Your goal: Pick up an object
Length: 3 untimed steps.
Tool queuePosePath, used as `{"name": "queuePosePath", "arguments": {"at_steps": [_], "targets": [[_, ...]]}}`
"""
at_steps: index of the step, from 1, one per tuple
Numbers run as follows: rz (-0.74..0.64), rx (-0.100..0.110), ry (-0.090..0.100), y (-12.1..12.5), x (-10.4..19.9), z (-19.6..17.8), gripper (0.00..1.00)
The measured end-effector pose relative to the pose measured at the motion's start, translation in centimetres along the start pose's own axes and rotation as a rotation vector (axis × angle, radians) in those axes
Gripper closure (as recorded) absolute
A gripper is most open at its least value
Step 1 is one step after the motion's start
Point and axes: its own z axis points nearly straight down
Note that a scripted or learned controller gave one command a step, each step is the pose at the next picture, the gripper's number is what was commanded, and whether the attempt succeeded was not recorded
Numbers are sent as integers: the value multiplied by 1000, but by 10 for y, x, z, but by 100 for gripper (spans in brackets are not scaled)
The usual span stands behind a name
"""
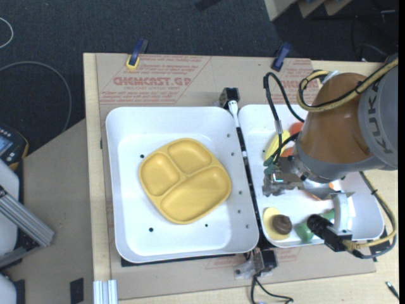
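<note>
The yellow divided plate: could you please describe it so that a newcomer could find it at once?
Start at the left white bin, the one away from the arm. The yellow divided plate lies flat near its middle. It is the sole object in that bin, a rounded tray with three compartments, unlike the small items crowded in the right white bin.

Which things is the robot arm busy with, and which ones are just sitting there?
Part of the job:
- gripper, down in the right bin
- small toys there: a brown and yellow round one, a green one, yellow and orange bits beside the arm

Just sitting there:
- yellow divided plate in the left bin
- cardboard sheet under the bins
</note>
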Motion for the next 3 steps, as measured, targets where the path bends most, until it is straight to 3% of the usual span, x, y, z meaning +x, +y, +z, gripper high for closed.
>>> {"name": "queuePosePath", "arguments": {"at_steps": [1,2,3], "targets": [[-7,-13,2,2,5,-15,100],[-21,-19,6,1,95,-88,100],[-17,-17,5,27,167,-117,100]]}}
